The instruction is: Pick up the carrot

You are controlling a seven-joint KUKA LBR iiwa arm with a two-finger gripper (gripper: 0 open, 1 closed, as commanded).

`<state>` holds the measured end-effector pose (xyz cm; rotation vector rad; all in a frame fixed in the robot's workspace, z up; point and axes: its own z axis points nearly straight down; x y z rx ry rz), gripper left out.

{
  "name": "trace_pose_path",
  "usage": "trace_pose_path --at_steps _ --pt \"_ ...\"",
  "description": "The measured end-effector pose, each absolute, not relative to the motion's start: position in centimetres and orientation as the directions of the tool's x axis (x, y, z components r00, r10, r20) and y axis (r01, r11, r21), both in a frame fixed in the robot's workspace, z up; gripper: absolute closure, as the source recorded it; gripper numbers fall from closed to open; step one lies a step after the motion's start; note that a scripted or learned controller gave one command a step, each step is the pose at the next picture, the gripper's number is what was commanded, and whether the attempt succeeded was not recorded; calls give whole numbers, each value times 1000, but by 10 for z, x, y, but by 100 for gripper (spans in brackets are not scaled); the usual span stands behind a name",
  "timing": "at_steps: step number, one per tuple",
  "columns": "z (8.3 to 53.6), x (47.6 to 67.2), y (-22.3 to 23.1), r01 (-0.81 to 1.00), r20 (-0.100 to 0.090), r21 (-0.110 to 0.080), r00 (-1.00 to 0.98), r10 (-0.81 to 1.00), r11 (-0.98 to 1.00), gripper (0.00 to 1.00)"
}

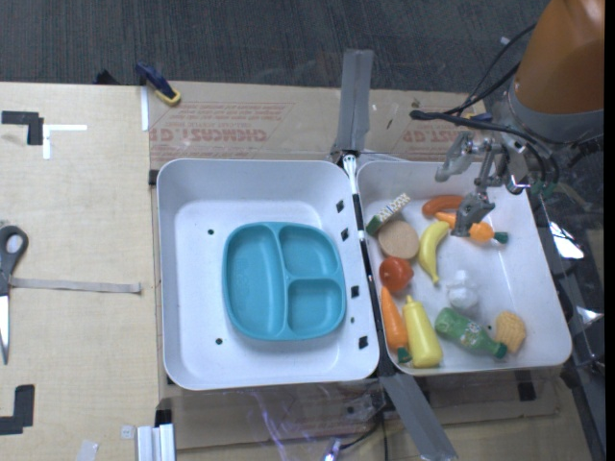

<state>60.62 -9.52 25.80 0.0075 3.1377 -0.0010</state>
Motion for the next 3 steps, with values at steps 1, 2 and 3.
trace_pose_path --at_steps 1,2,3 --pt "259 623 -151 24 -6 -1 -1000 24 1000 0" --pt "116 638 -171 69 -3 0 -998 69 998 0" --pt "94 616 -196 331 -4 0 -943 331 943 0"
